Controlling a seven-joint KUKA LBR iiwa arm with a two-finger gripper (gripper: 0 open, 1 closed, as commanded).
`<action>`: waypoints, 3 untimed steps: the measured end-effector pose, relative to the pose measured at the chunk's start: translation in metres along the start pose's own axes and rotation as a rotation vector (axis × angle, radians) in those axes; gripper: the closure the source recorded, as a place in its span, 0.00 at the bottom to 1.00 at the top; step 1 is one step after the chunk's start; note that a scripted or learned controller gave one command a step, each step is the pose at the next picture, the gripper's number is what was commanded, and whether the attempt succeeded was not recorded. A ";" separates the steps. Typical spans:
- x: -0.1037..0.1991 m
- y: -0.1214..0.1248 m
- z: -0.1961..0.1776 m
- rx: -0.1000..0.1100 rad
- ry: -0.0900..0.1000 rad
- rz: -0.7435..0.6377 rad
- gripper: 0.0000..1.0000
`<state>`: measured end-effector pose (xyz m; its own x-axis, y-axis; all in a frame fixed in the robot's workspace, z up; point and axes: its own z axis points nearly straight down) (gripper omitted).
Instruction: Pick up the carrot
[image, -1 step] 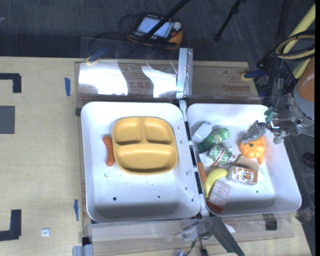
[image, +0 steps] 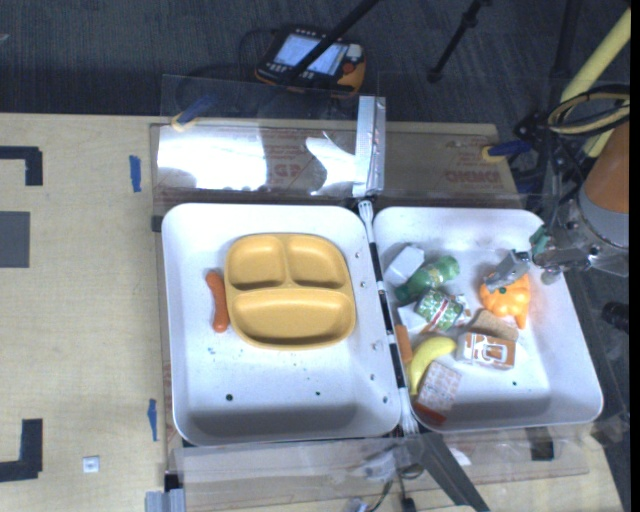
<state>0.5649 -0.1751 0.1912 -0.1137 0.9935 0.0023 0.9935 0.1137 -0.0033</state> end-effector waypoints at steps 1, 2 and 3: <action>-0.010 0.021 0.084 -0.011 -0.006 -0.187 0.00; -0.006 0.035 0.096 -0.017 0.003 -0.054 0.00; -0.007 0.036 0.087 -0.024 -0.001 -0.054 1.00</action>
<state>0.6015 -0.1775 0.1043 -0.1667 0.9860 0.0005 0.9858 0.1666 0.0206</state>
